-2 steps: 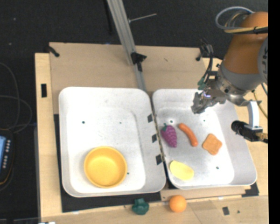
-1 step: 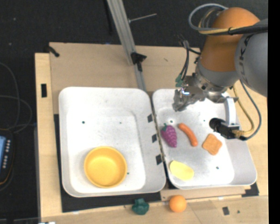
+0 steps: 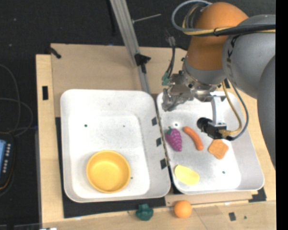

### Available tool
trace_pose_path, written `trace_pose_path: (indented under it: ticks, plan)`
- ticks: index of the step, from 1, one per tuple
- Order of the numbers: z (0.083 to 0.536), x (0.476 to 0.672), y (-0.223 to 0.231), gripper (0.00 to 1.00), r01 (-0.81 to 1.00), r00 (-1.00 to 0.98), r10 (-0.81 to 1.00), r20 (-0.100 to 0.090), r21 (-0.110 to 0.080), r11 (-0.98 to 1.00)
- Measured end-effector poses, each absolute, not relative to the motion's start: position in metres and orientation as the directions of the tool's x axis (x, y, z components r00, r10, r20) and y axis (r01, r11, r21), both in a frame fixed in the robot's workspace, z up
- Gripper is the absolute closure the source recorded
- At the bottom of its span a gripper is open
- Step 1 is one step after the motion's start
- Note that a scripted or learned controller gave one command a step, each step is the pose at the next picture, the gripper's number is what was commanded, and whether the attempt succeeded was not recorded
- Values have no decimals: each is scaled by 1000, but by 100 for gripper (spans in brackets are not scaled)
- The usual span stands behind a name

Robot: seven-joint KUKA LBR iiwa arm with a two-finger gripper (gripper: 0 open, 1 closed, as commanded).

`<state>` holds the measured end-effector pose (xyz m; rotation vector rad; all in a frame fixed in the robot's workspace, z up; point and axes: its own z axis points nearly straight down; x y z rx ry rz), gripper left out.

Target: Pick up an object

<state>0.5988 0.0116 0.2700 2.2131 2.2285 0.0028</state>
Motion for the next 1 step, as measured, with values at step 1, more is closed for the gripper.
trace_pose_path:
  ticks: [1]
  plan:
    - [258, 618, 68, 100, 1000, -7, 1000, 0, 2, 7]
